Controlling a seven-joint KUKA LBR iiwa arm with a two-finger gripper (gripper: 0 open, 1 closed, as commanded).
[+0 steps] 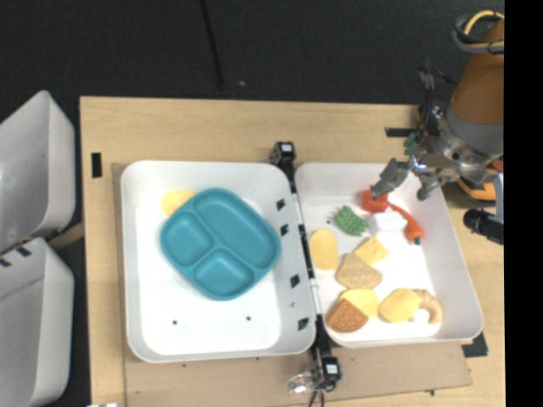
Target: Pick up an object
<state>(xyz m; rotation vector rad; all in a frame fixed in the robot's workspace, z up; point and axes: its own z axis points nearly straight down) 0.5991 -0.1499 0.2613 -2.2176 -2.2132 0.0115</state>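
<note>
A: Gripper [405, 179]? Open or shut?

B: Fingers spread apart, nothing between them. It hangs over the far edge of the right bin [454, 257], just above the red pepper [392, 209]. One fingertip is right by the pepper's near end; touching or not, cannot tell.

A: Room to move?

B: Food crowds the right bin's middle and near side: green piece [349, 220] beside the pepper, yellow oval [323, 248] against the bin's left wall, cheese wedge [371, 249], tan slice [358, 271], brown-crusted piece [347, 315], croissant [410, 305] by the near rim. Bare floor along its right wall.

A: Hidden stuff?

B: Left bin [153, 320]: blue tray [220, 242] covers most of a yellow thing [175, 200]. Arm [477, 100] is cut off at the frame's right.
</note>
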